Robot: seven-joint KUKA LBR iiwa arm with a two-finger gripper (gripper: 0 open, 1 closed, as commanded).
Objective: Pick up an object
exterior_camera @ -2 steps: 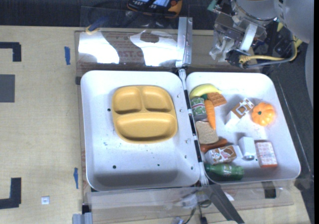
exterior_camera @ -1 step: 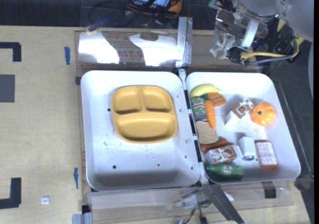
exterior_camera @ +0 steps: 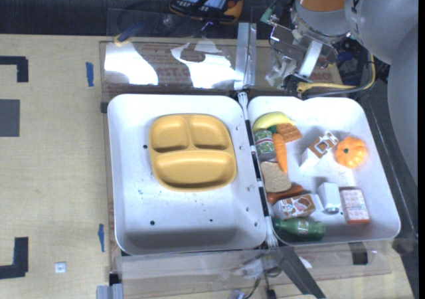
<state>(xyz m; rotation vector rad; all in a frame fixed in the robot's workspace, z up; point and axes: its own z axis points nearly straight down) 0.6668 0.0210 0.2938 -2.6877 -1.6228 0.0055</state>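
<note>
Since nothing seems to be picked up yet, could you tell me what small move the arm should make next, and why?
Probably bring the gripper forward and down over the right bin, toward the small orange pumpkin. The gripper sits above the bin's far rim, while the pumpkin stands somewhat apart from the crowded items along the left wall, so it looks the easier target.

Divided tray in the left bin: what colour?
Yellow divided tray, seen in the camera view.

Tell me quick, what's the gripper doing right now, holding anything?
Gripper: up above the back edge of the right bin, nothing visibly held; whether it is open or closed cannot be told.
</note>
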